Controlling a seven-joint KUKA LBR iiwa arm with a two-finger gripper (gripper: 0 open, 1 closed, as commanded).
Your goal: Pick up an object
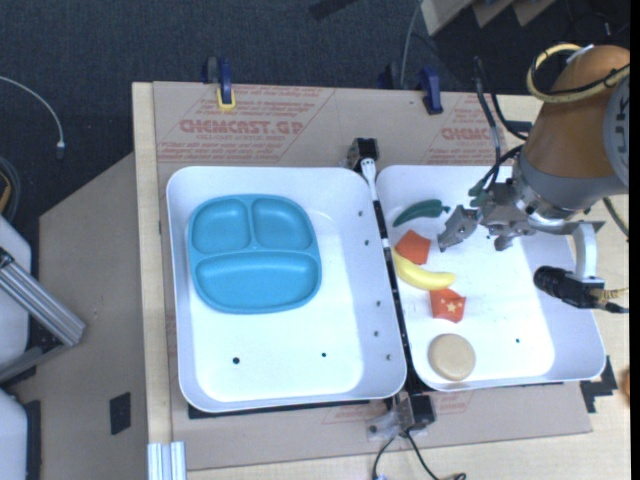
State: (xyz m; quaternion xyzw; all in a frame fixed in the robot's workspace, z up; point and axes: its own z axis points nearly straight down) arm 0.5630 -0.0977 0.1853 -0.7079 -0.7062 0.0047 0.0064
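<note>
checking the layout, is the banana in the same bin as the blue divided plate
No, the banana lies in the right bin, while the blue divided plate sits in the left bin.

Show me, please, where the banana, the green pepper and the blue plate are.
banana (424, 276), camera view, middle of its curve.
green pepper (420, 211), camera view, its body.
blue plate (256, 280), camera view, its large compartment.
</note>
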